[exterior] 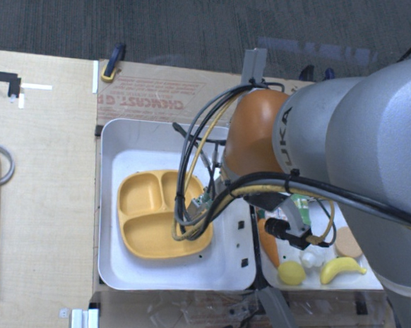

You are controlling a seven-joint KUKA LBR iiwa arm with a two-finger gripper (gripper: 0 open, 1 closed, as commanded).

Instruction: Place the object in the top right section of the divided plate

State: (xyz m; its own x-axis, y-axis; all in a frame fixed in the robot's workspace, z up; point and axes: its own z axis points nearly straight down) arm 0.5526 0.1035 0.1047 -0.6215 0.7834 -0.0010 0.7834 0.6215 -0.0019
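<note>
Gripper (190,219) sits low over the yellow divided plate (141,218) in the left bin (111,188), probably to drop into its top right section; cables hide any object; lemon (291,273) and banana (340,268) lie in the right bin.

The grey arm (363,144) reaches in from the right, its orange band (254,132) above the bent wrist.

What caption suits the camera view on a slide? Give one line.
KUKA arm reaches over the yellow divided plate in the left bin; a banana and lemon lie in the right bin.
</note>
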